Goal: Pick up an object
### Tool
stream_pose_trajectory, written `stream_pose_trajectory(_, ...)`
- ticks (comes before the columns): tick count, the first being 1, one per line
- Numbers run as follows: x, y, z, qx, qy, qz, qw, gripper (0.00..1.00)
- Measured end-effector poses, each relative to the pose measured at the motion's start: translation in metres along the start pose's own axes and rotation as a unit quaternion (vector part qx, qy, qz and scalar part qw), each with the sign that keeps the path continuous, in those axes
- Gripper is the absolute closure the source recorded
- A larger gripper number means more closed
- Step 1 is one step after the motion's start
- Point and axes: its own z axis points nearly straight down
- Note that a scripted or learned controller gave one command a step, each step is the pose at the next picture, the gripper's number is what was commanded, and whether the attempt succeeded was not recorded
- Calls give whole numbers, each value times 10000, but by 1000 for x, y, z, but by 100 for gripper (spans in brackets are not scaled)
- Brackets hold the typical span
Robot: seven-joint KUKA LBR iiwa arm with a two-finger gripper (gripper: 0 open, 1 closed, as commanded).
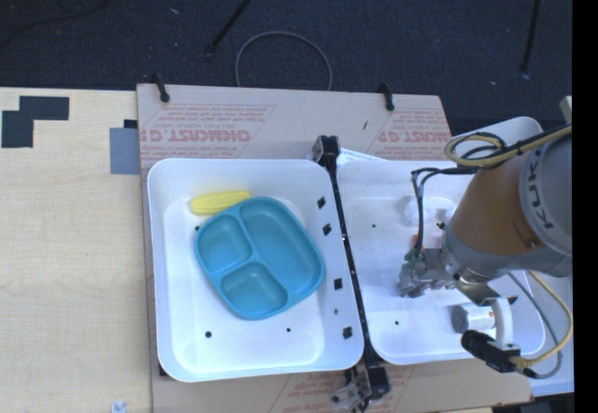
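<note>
A blue divided plate (259,255) lies tilted in the left bin (177,327). A yellow corn-like piece (218,202) rests by the plate's upper left edge, touching it. My gripper (414,277) hangs low over the floor of the right bin (392,346), near its middle, with the grey and orange arm (505,215) coming in from the right. A small pale thing (409,207) sits on the right bin's floor, a little beyond the gripper and apart from it. Nothing shows between the fingers.
A black divider (341,252) with clips runs between the two bins. Both bins rest on a cardboard sheet (252,126) on the wooden bench (65,262). The arm's bulk covers the right bin's right side.
</note>
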Motion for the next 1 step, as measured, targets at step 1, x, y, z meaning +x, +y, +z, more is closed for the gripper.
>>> stream_pose_trajectory(1, -1, 4, -42, -17, -7, -46, 10000, 100)
